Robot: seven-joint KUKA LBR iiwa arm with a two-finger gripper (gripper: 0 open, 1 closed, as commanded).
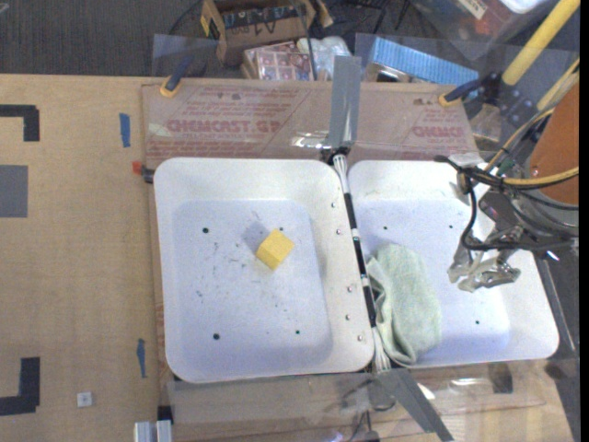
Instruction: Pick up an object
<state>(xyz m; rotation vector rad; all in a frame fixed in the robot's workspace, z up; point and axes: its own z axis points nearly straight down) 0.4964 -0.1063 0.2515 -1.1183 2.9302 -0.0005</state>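
While the tabletop [74, 274] carries two white bins side by side, left bin [184, 191] has a yellow cube [275, 249] near its center. Right bin [414, 191] has a pale green cloth [405, 304] bunched vs its left wall. Gripper [483, 273] sits over right bin's right part, apart from cloth; can't tell if fingers open/closed, nothing seen between them.
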